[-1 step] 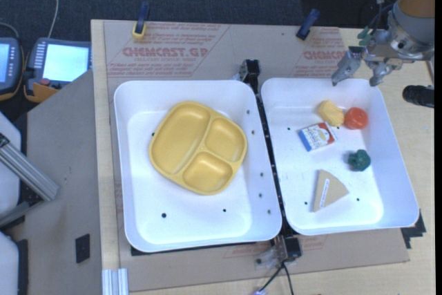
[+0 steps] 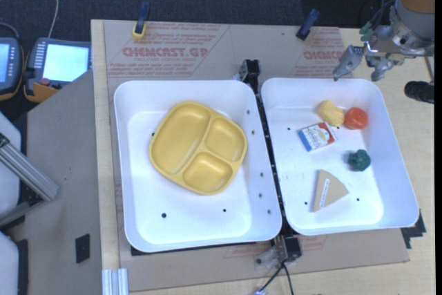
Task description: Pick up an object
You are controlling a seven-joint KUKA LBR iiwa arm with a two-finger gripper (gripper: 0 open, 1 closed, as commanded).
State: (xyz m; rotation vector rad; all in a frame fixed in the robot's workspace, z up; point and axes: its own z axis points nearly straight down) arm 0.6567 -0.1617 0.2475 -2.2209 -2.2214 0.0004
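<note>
In the right bin (image 2: 387, 217) lie a yellow lumpy piece (image 2: 331, 112), a red-orange ball (image 2: 356, 118), a small blue-and-white carton (image 2: 316, 136), a dark green broccoli-like piece (image 2: 358, 160) and a tan wedge (image 2: 327, 190). My gripper (image 2: 364, 64) hangs above the bin's far edge at the upper right, open, its two fingers spread with nothing between them. It sits up and to the right of the yellow piece and the red ball, apart from both.
The left bin (image 2: 138, 211) holds a yellow divided plate (image 2: 198, 146). A black clip (image 2: 250, 69) sits between the bins at the far side. Blue clamps (image 2: 141, 17) (image 2: 307, 23) grip the board's far edge. A tablet (image 2: 61, 63) lies at the left.
</note>
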